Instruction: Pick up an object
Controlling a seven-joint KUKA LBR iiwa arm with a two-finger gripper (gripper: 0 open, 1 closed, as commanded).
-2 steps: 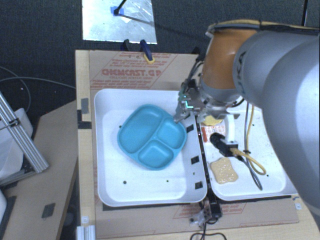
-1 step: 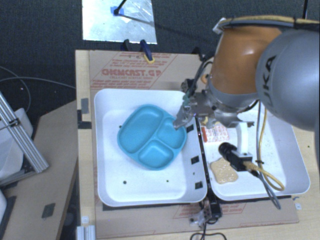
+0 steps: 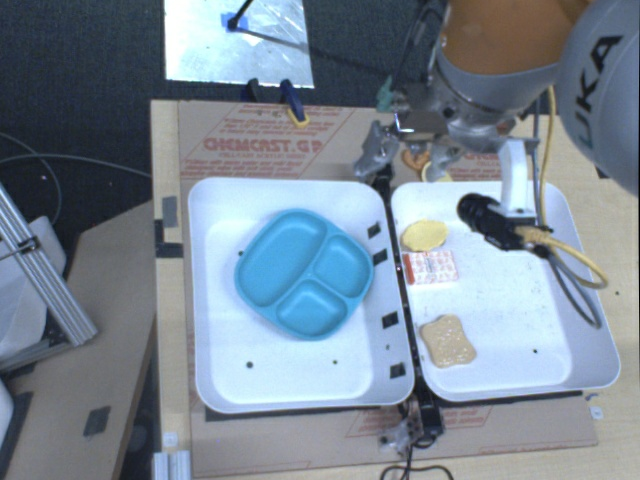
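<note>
Across two white bins (image 3: 215,268) — one blue tray (image 3: 303,273) left, three food pieces right — claw (image 3: 405,148) state unclear

grey arm (image 3: 560,38) reaches in from the right, orange-banded wrist raised.

One fixed camera, mounted above the counter (image 3: 330,133), looking down at a slant. Both white bins in frame: left bin (image 3: 215,298) and right bin (image 3: 560,338), side by side, near edges toward the bottom, far edges toward the top. Close enough to catch the counter's cardboard lettering. Arm (image 3: 530,28) entering from the upper right, large and near the lens. Dark floor (image 3: 80,68) beyond the counter's left and top.
</note>
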